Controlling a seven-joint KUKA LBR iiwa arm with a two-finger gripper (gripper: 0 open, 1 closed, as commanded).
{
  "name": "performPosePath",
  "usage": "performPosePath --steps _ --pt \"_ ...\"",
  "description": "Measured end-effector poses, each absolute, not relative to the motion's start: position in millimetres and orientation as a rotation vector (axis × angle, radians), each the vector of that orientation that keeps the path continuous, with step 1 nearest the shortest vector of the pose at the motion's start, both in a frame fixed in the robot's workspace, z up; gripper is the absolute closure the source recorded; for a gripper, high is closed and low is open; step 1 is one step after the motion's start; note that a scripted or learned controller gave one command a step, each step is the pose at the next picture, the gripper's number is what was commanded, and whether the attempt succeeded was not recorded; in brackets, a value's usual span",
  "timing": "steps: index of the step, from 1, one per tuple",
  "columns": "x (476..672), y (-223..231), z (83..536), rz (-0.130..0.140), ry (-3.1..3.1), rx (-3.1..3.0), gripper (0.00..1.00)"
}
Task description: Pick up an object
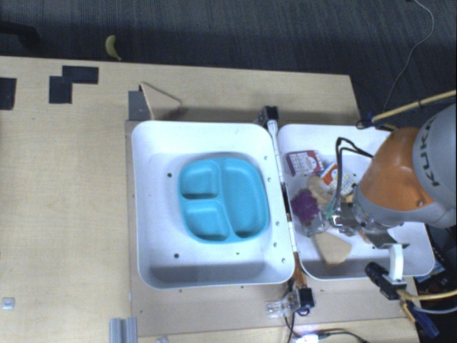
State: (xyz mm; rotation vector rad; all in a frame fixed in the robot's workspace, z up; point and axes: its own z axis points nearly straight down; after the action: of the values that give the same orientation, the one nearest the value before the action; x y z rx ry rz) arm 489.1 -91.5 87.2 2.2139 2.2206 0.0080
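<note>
Currently: gripper [335, 216] low in the right bin [421, 263], over the clutter near its left wall; jaw state cannot be told. Purple object [305, 204] and tan piece [333, 247] crowd together; risk of a glancing, empty close.

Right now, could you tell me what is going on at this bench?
The KUKA arm reaches in from the right over the right bin, low among a purple object, a tan piece and a small packet. The left bin holds a blue divided tray. Nothing is visibly gripped.
</note>
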Motion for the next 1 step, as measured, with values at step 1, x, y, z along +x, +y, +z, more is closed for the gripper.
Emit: performPosePath --steps 1 --pt "491.3 -91.6 98.8 0.014 2.219 2.208 1.0"
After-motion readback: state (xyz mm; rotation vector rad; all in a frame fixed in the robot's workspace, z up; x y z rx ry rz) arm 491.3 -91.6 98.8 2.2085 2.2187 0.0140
